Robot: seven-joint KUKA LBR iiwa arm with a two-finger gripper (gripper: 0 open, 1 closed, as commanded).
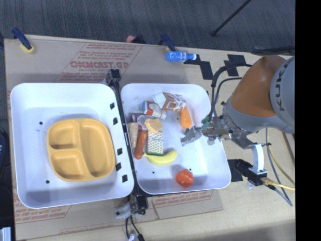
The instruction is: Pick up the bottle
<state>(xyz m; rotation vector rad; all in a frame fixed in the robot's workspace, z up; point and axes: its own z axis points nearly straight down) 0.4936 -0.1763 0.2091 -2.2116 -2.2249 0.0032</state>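
Observation:
Several toy foods lie heaped in the right bin (213, 167). A small brown and white piece (149, 108) near the heap's top looks like the bottle lying on its side; I cannot be sure at this size. My gripper (201, 136) hangs over the bin's right part, just right of an orange carrot (186, 118). It is open, and between its fingers (189, 136) I see bare white floor. The gripper is about a hand's width to the right of the heap and a little nearer the front.
The heap also holds a yellow banana (163, 158), a red tomato (184, 177), a sausage (140, 142), a cracker (155, 126) and a carton (173, 102). A yellow divided plate (80, 148) lies in the left bin (25, 104). A blue clamp-like object (178, 56) rests behind the bins.

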